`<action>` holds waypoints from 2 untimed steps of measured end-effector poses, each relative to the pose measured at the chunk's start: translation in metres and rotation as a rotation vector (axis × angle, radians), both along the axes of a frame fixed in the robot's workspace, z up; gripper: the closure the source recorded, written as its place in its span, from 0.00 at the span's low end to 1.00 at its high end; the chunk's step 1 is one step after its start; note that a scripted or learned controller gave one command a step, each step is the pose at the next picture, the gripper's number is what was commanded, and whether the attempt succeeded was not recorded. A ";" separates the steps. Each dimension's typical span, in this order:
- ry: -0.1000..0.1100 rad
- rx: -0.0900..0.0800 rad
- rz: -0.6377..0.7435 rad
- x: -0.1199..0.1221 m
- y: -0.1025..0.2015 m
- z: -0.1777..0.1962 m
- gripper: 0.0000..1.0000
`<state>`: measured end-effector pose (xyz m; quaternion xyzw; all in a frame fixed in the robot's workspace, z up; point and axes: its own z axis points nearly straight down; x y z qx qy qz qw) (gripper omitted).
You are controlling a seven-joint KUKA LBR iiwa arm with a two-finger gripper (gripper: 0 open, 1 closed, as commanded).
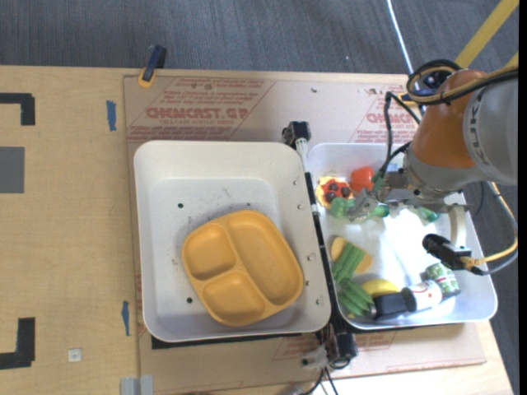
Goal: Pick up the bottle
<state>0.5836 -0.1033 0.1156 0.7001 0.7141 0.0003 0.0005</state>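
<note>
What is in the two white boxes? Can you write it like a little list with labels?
left bin: a yellow divided tray
right bin: small toys and the bottle
bottle: white, dark cap, lying on its side near the front edge
beside bottle: green toy vegetables and a small can
arm: reaching in over the right bin's back part
gripper: low among the back toys, away from the bottle
bottle picked up: not yet

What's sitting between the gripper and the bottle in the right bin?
In the camera view, mostly bare white bin floor separates the gripper from the bottle; green toy vegetables lie just left of that line.
</note>
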 end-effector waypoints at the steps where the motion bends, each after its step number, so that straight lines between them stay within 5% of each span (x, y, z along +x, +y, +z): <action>1: -0.002 -0.001 0.001 0.001 0.000 0.010 1.00; 2: -0.001 -0.002 0.030 -0.022 -0.069 0.059 1.00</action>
